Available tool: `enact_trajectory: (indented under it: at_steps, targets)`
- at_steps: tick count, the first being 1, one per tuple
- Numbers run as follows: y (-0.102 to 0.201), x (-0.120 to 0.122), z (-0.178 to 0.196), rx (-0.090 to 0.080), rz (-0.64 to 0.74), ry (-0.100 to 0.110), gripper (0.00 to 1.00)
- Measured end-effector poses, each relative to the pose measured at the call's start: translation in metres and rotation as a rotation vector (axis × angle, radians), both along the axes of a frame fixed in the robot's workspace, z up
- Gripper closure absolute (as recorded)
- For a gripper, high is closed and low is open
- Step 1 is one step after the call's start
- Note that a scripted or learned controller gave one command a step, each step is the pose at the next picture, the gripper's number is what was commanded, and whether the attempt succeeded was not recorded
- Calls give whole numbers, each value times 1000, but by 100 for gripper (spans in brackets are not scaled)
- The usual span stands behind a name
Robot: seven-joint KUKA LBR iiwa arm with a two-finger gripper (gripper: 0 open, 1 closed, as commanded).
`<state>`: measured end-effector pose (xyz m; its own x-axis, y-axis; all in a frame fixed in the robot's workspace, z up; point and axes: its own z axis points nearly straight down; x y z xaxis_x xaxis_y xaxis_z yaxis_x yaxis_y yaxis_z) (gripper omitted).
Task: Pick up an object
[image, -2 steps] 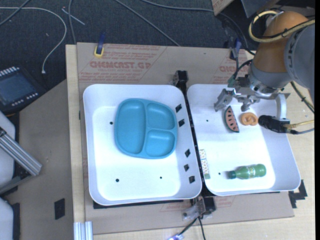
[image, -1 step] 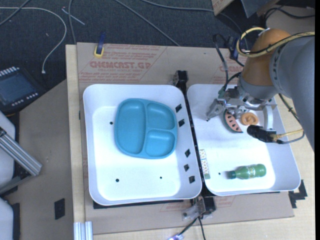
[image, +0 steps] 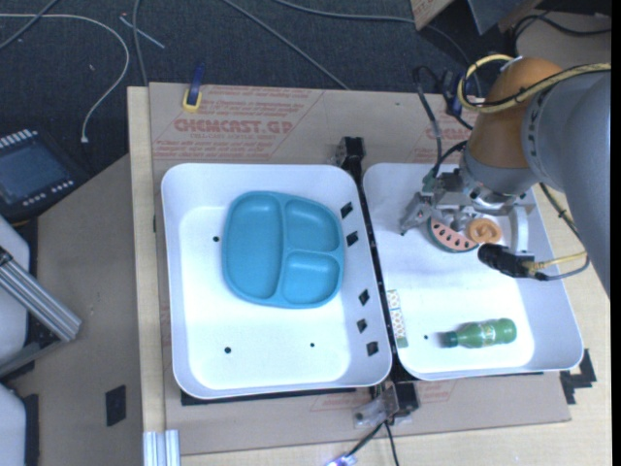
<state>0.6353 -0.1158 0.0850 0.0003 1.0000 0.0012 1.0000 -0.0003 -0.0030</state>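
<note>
Green translucent plastic bottle lies on its side near the front edge of the right white bin, long axis left-right, cap end pointing left. Grey arm with orange band reaches down into that bin's far end; pincer low beside a small orange perforated piece, well apart from the bottle. Pincer state: cannot tell.

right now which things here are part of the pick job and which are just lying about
Part of the job:
- gripper, down in the right bin
- green bottle, lying in the right bin
- blue plate, in the left bin

Lying about:
- cables on the floor
- cardboard under the bins
- black clips between the bins
</note>
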Motion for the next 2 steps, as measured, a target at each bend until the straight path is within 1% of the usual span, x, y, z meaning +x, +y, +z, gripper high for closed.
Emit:
enact_trajectory:
  at_steps: [1, 2]
  targets:
    - [0, 1, 12, 0, 0, -3, 100]
    - [0, 0, 77, -2, 1, -11, 100]
